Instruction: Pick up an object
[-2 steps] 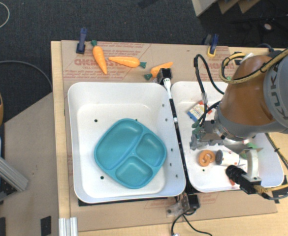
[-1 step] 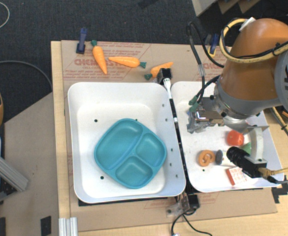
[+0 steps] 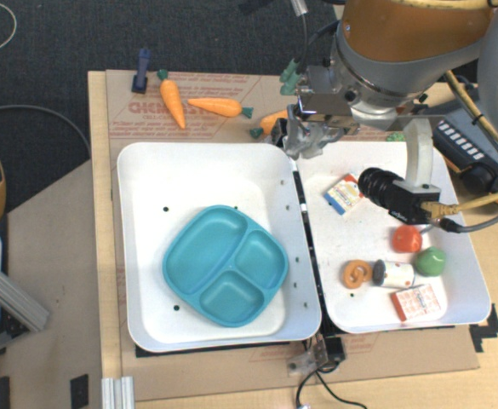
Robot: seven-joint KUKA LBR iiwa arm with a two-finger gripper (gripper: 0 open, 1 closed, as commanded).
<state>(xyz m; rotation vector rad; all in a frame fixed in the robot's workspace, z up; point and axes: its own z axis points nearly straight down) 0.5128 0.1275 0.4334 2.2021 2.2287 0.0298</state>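
Note:
The right bin point(image 3: 466, 301) holds several small things: a white, blue and orange box point(image 3: 344, 195), a red ball point(image 3: 406, 239), a green ball point(image 3: 432, 261), an orange ring-shaped toy point(image 3: 357, 273), a short white cylinder point(image 3: 394, 273) and a red-and-white packet point(image 3: 419, 301). My gripper point(image 3: 305, 141) hangs over the far left corner of this bin, beside the wall between the two bins. It is above and to the left of the small box, and I see nothing held in it.
A blue divided plate point(image 3: 225, 265) lies in the left bin point(image 3: 138, 194). Behind the bins, on the cardboard, lie two toy carrots point(image 3: 173, 102) point(image 3: 217, 106), a blue peg point(image 3: 140, 71) and an orange piece point(image 3: 272, 123).

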